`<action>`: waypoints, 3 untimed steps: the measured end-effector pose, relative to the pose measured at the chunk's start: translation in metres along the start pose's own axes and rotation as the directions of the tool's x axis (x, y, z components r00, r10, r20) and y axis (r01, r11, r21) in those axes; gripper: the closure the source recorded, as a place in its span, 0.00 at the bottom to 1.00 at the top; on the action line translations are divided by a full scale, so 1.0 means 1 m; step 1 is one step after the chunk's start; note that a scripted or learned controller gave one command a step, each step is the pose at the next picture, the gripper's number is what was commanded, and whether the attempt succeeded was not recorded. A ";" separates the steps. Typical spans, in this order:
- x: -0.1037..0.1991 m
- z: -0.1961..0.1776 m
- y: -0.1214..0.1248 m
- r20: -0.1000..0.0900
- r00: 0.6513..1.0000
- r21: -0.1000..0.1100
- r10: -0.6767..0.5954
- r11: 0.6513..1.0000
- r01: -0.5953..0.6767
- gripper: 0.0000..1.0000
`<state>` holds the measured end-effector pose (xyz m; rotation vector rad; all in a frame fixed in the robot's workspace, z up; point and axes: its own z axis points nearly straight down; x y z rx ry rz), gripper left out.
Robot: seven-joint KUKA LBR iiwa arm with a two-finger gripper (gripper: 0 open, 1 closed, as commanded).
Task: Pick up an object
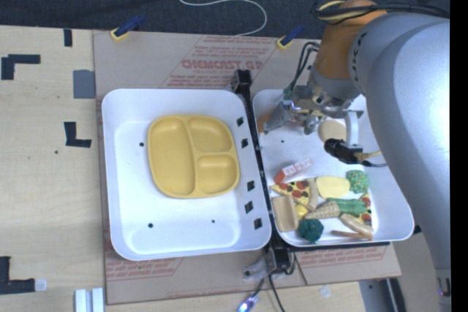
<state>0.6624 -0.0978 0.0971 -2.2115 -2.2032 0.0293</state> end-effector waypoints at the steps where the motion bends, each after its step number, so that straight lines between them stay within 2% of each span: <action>1: 0.001 0.017 -0.001 -0.002 1.000 0.011 0.002 1.000 -0.001 0.00; 2: 0.000 0.015 -0.001 0.000 1.000 0.008 0.001 1.000 -0.001 0.00; 3: -0.007 -0.100 0.006 0.004 1.000 -0.039 -0.005 0.999 0.005 0.00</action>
